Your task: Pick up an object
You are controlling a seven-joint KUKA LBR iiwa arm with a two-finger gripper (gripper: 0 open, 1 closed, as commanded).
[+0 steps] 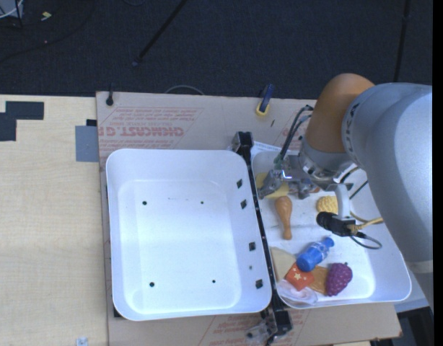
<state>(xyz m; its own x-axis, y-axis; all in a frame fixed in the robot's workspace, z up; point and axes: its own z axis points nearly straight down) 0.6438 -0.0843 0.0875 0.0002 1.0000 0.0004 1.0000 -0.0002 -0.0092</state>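
My gripper (290, 180) hangs low over the upper left part of the right bin (384, 280). Right under it lies a yellow piece (273, 190), partly hidden by the gripper. A tan toy drumstick (284, 215) lies just below the gripper, apart from it. Further toward the front lie a blue bottle (314, 254), a purple bunch of grapes (338, 278), a red-orange box (301, 277) and a pale yellow wedge (281, 259). A small yellow item (327, 204) rests right of the drumstick.
The left bin (120, 193) sits beside the right one, with a black divider (255, 222) between them. A black connector with cable (335, 224) hangs from the arm over the right bin. The bulky grey arm (395, 164) covers the bin's right side.
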